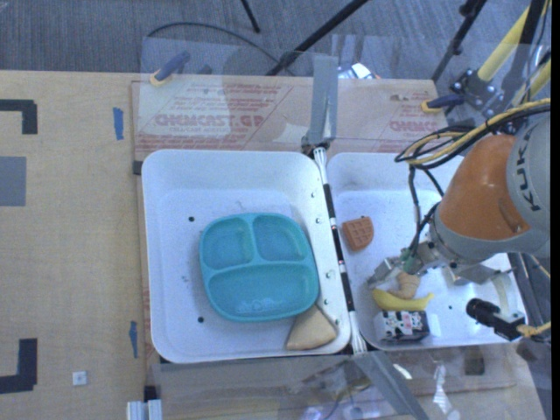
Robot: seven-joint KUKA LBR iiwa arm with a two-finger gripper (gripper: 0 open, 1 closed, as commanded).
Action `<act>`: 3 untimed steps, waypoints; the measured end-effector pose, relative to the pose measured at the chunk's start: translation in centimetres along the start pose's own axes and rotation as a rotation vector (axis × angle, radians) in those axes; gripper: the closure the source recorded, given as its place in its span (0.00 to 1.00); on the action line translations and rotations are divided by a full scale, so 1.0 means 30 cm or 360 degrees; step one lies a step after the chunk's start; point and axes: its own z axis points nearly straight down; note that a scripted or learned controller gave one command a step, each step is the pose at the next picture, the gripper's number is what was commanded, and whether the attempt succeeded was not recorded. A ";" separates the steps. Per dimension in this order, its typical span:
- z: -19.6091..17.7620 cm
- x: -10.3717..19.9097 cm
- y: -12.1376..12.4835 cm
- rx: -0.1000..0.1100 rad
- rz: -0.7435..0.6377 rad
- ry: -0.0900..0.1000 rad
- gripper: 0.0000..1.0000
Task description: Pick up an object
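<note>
1. Yellow banana (401, 300) lay low in the right bin (376, 171), curved side down, near the front wall.
2. A small tan piece (409, 283) sat just above the banana, touching it or nearly so.
3. The gripper (404, 269) was down in the right bin directly over that tan piece and the banana. From where I stood I could not tell whether it was apart or together, nor whether it had hold of anything.
4. The arm (486, 195) came in from the right, its orange band hanging over the right bin's far side.
5. A small black-and-white box (402, 325) lay just in front of the banana, against the front wall.
6. A brown waffle-like piece (357, 233) rested near the right bin's left wall, well apart from the gripper.
7. The left bin (166, 169) held a teal divided plate (259, 268) about in its middle.
8. A tan wedge (311, 332) lay in that bin's front right corner, touching the plate's edge.
9. Both bins sat side by side on the pale wooden worktop (70, 234).
</note>
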 end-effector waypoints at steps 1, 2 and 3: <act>0.000 0.007 -0.004 0.0000 0.0065 -0.0001 0.00; -0.001 0.033 -0.084 -0.0001 0.0097 -0.0001 0.00; 0.002 -0.028 0.086 0.0001 0.0122 -0.0004 0.00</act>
